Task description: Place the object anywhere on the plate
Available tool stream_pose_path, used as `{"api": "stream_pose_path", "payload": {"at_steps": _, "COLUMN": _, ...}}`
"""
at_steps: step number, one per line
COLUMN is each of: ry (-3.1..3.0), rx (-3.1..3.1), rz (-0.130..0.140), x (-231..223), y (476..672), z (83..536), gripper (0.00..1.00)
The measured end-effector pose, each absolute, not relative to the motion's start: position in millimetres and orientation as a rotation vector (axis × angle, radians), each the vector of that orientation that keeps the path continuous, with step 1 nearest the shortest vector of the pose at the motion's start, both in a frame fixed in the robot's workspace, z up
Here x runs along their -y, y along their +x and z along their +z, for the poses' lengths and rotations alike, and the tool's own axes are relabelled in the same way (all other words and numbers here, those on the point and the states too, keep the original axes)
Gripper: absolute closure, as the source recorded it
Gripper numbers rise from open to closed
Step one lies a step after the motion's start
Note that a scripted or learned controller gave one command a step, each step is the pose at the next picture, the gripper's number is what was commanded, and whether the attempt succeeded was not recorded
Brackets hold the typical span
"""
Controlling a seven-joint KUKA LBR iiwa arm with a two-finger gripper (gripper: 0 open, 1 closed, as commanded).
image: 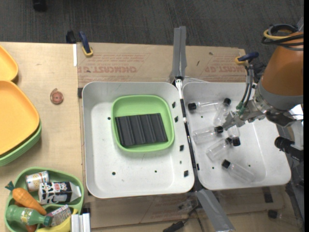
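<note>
While jaws [231,121] hover, plate [143,103] stands unobstructed.

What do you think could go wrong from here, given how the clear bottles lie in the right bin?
1. The clear plastic bottles with black caps lie crowded together under the two-finger gripper, so it may nudge several or close on none.
2. They look round and lie on their sides, so one might roll away when touched.
3. The green square plate in the left white bin already carries a dark ribbed slab, so a bottle set down there could roll off.
</note>
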State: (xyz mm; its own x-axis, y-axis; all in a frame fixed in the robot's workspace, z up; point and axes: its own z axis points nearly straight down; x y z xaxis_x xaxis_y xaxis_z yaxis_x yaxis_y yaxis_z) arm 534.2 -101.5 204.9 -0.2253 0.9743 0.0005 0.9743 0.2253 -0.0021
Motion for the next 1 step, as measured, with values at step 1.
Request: {"api": "stream_pose_path", "payload": {"at_steps": 1, "ry": -1.731, "rx": 2.619, "rz": 0.002, "x": 86.1, "y": 520.8, "z": 190.7, "gripper": 1.00}}
